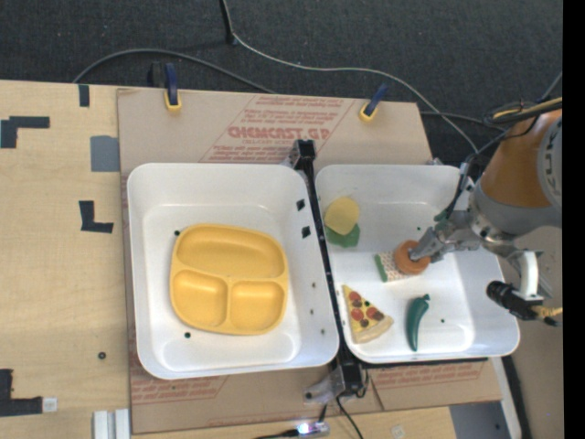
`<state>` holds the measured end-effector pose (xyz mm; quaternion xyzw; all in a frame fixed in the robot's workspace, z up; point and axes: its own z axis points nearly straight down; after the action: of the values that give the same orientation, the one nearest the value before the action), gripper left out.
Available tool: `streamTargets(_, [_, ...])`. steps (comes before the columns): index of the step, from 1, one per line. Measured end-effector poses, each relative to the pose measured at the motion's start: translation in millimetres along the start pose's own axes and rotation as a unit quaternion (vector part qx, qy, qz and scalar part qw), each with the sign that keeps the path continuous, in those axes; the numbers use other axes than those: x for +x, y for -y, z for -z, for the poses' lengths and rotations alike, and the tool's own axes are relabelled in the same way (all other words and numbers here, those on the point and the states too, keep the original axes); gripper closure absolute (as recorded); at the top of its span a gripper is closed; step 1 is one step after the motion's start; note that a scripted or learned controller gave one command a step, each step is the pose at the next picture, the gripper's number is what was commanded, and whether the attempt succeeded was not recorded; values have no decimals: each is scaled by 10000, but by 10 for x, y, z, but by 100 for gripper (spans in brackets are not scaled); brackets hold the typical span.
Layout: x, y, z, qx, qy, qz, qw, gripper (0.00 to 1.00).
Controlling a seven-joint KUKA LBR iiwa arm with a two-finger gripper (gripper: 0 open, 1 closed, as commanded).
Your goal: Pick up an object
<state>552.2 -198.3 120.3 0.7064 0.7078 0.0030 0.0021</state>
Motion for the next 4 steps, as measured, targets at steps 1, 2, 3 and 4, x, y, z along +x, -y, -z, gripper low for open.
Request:
streamTargets(1, [39,77,565,22,11,-3,10000,100])
streamTargets(2, [58,57,1201,10,16,0,10000,100])
streamTargets(3, [61,45,1633,20,14,-2,10000,100])
streamTargets(4, [648,65,1613,42,2,18,10000,100])
